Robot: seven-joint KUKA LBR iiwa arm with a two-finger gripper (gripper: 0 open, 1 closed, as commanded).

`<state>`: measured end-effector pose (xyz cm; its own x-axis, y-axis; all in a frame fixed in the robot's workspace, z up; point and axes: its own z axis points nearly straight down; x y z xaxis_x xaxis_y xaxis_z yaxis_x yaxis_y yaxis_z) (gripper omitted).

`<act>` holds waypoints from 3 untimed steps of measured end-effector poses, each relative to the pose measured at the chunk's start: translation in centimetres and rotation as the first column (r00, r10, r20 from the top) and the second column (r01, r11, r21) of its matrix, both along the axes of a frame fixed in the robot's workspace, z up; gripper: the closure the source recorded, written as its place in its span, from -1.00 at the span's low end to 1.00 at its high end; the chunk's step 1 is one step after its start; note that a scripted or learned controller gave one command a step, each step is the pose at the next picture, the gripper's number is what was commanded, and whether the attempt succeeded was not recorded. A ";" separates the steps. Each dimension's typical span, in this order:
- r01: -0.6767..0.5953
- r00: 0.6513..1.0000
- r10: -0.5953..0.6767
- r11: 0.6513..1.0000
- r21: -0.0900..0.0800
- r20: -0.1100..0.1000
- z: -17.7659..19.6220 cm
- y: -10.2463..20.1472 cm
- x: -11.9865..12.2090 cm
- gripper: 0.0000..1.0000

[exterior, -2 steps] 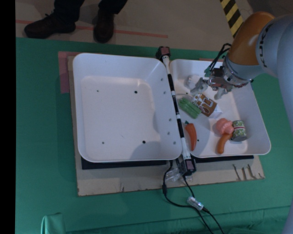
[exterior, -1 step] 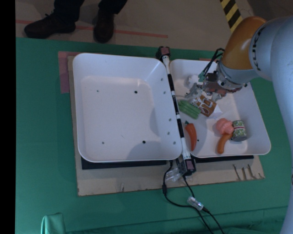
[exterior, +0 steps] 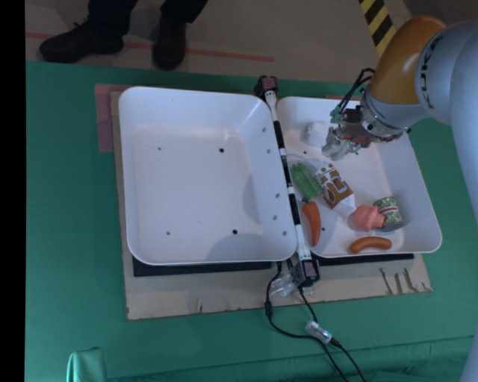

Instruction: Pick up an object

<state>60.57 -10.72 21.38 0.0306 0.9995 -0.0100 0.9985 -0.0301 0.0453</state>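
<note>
Hovering over the right bin (exterior: 418, 216), the hand (exterior: 337, 147) nears its far edge

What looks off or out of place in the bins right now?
Nothing looks spilled or damaged. The toys, among them the carrot, the sausage and the small house, lie loosely in the right bin. The gripper sits low over that bin's far side.

From my remote feed I see a green bench cover (exterior: 67, 224), brown cardboard (exterior: 224, 298) beneath, tan floor (exterior: 299, 30) beyond with red tape line (exterior: 224, 54), hazard stripes (exterior: 377, 19), someone's dark shoes (exterior: 82, 41).
</note>
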 end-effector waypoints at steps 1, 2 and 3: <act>0.000 1.000 0.000 1.000 0.001 -0.002 -0.1 0.0 0.0 -1.00; -0.012 0.999 0.013 1.000 0.007 -0.030 -2.4 -0.7 -6.0 -1.00; -0.001 1.000 0.001 1.000 0.001 0.019 0.9 -0.9 -4.9 1.00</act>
<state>55.67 -11.66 22.25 0.0302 0.9995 -0.0088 0.9975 -0.0296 0.0641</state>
